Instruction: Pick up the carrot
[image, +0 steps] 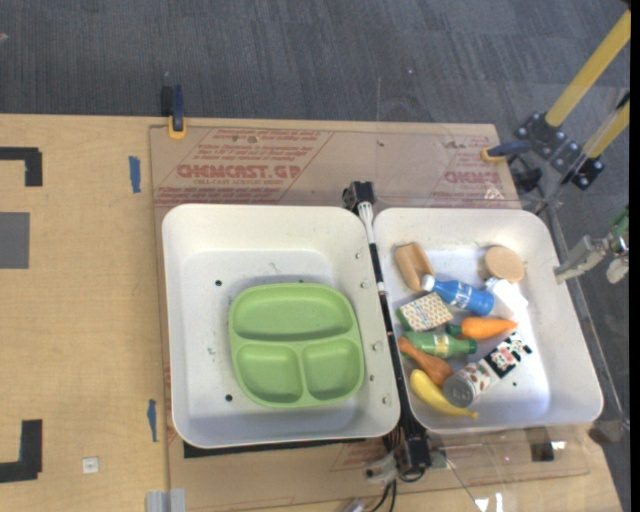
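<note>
The carrot (489, 327) lies in the right bin (574, 378), near that bin's middle, its orange body pointing right and its green end toward the pile. Just left of the carrot sits a green bottle-shaped toy (446, 346), and past that a second orange carrot-like piece (420, 358) slants down toward a yellow banana (436, 392). Above the carrot lies a blue bottle (466, 296) with a white cap; up-left of the carrot is a small patterned packet (427, 313) — its print is too small to read. Below the carrot rest a black-and-white patterned box (507, 355) and a small can (466, 384). Farther up from the carrot are a tan bread-like piece (411, 263) and a round tan disc (503, 264). Well left of the carrot, the left bin (190, 250) holds a green divided tray (296, 343). Beyond both bins a clear sheet on the desk (80, 300) bears red lettering that seems to read "CHEMCAST GP" (238, 170). I cannot tell how the tool stands.
</note>
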